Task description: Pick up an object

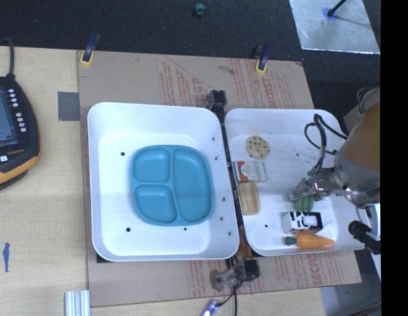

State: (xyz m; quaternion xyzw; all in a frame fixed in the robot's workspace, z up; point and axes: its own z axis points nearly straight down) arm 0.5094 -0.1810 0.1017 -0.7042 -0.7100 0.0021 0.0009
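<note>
— Carrot (pixel 314 241) is lying at the right bin's (pixel 283 120) near edge, beside a black-and-white item (pixel 302 220).
— And the jaws (pixel 308 191)?
— Hovering just above those; I cannot tell their state.

A pale wood-grain bench (pixel 39 236) spreads out well to the left of the pincer, and a brown cardboard sheet (pixel 190 78) with faint red printing lies over it. 2 clamps with blue and yellow handles pin the sheet's far edge: 1 (pixel 89 49) far off to the upper left, 1 (pixel 260 58) up and slightly left. A grey tape patch (pixel 68 105) sits on the wood beside the sheet. Beyond the bench runs dark carpet (pixel 157 12), with a pale floor panel (pixel 332 15) straight above the pincer and a small green scrap (pixel 200 8) up-left.
</note>
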